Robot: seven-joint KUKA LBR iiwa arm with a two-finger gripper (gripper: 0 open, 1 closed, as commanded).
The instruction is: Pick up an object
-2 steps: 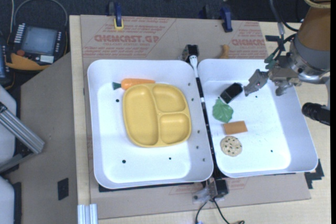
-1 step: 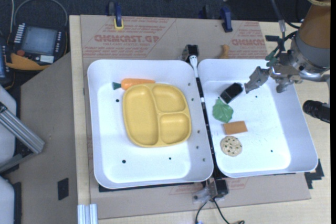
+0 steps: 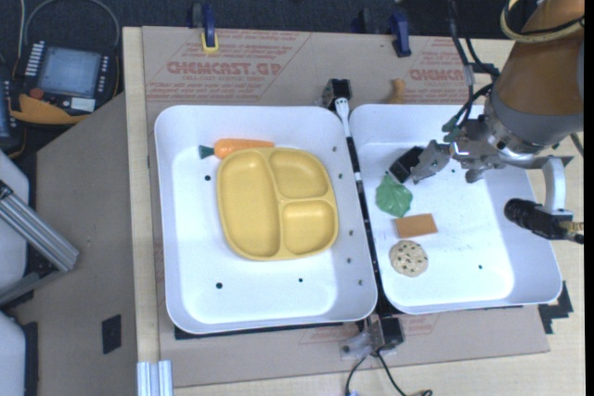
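Gripper hangs above green leaf, finger state can't tell; leaf looks soft, light—pinch its bunched middle.

**Camera setup: one fixed overhead view**

You've got a single camera, mounted above the bench and looking down at a slant. The far edge of the bench sits at the top of frame, the near edge at the bottom. It's set far enough back to take in both bins whole: the left bin and the right bin sit side by side across the middle. You also see dark floor beyond the bench along the top and a handheld pendant off the left. The arm enters from frame right, seen from above. No second view, so there's no overlap to cross-check.
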